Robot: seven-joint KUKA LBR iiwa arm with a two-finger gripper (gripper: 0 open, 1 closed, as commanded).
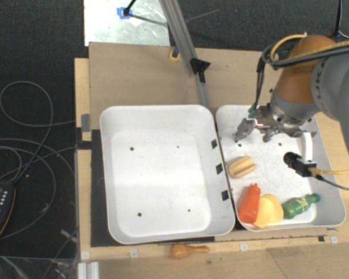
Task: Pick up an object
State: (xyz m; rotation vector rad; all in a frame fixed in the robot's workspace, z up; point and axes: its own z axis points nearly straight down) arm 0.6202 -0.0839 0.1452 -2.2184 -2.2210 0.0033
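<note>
My gripper (255, 134) hovers over the far part of the right bin (331, 182), its two grey fingers spread open with nothing between them. A tan bread roll (241, 167) lies just nearer than the gripper, by the bin's left wall. In the near corner a red bottle (250, 202), a yellow fruit-like piece (270, 210) and a green bottle (300, 204) lie side by side, touching.
The left bin (113, 156) sits beside the right one, their walls meeting along black clips. A brown pear-shaped toy (188, 250) lies on the bench outside the bins' near edge. A grey pole (183, 36) slants down toward the bins' far junction.
</note>
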